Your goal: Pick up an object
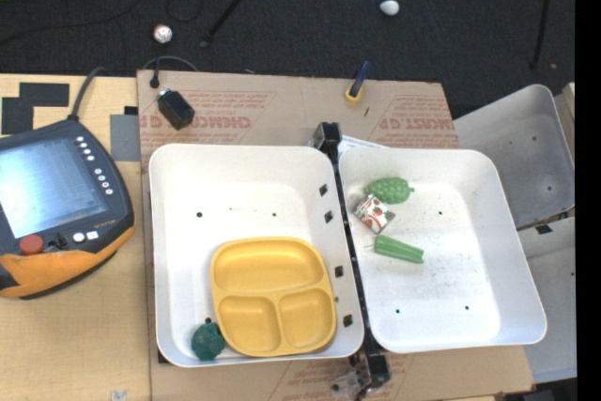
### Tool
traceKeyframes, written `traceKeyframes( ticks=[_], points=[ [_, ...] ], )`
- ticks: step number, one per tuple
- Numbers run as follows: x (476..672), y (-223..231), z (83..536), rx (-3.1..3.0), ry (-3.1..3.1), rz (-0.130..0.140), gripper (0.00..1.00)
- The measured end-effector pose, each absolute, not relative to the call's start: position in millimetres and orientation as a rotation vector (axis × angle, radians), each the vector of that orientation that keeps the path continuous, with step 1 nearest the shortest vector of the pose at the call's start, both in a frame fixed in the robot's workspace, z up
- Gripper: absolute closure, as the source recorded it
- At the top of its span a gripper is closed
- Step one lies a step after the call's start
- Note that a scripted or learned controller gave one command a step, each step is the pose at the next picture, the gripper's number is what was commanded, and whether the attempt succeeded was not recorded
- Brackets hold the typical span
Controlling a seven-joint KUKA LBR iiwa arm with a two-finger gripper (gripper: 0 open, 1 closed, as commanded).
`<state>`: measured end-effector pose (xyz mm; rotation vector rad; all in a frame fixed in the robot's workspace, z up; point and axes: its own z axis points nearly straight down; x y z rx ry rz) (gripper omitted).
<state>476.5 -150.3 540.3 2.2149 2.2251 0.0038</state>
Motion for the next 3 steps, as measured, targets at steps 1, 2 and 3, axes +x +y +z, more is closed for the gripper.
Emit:
traceKeyframes(
  ticks=[1,2,3],
  points=[
    [491.2,-87,427,2.223,2.236,-0.011,1.0],
    [494.6,-143,544,2.219,2.209,0.007,1.0],
    [517.8,-97,453,2.225,2.232,-0.009,1.0]
  ],
)
